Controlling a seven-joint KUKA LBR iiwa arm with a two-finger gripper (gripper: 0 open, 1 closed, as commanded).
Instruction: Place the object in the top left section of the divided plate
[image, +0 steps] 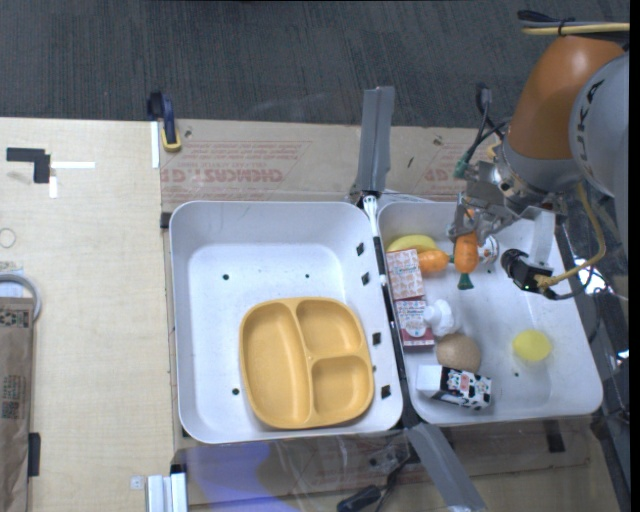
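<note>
End effector (468, 240) seen clenched on small orange carrot-shaped toy (466, 253), above right white bin's (570, 400) far edge. Yellow plastic divided plate (305, 362) bears nothing; transfer and placement remain.

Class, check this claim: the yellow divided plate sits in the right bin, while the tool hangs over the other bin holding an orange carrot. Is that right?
Not quite. The camera view shows the divided plate in the left bin, not the right. The rest stands: the tool is over the other bin, an orange carrot between its fingers.
</note>
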